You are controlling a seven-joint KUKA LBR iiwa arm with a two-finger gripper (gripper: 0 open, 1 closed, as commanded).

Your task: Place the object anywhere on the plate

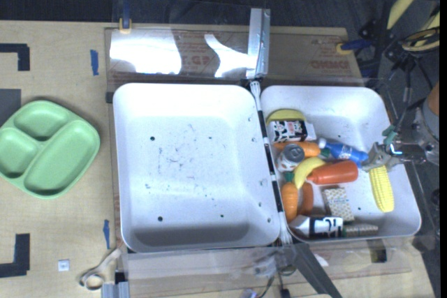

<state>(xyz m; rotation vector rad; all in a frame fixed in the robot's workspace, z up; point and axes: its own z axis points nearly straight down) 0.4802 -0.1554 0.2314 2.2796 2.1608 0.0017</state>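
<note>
Gripper (386,150) sits at the right wall of the right bin (363,105), low over the bin's right side. From my remote station I can't tell its grip state; the metal parts are small and blurred at that edge, so I log it as undetermined. I see nothing clearly between them.

Task obj. not specified, so I list candidates rel. to the gripper. Corn cob (380,188) lies just below-left of the gripper, upright along the bin's right side, very near or touching it; contact can't be confirmed. Blue-capped bottle (343,151) lies just left of the gripper, pointing toward it. Red-orange sausage-shaped item (333,173) lies left and slightly below, near the corn. Banana (305,171) is further left, touching the red item. Carrot (290,199) lies along the bin's left wall, well apart from the gripper. Black-and-white carton (288,129) sits in the bin's upper left with a yellow item behind it. Patterned flat packet (337,202) lies below the red item. Dark marker-type tube (325,226) lies along the bottom wall.

Plate (47,148): green, 3 compartments, on the wooden bench (56,45) at far left, outside both bins, well apart from the gripper. Left bin (185,164) lies between plate and right bin. No item from the pile is on the plate.
</note>
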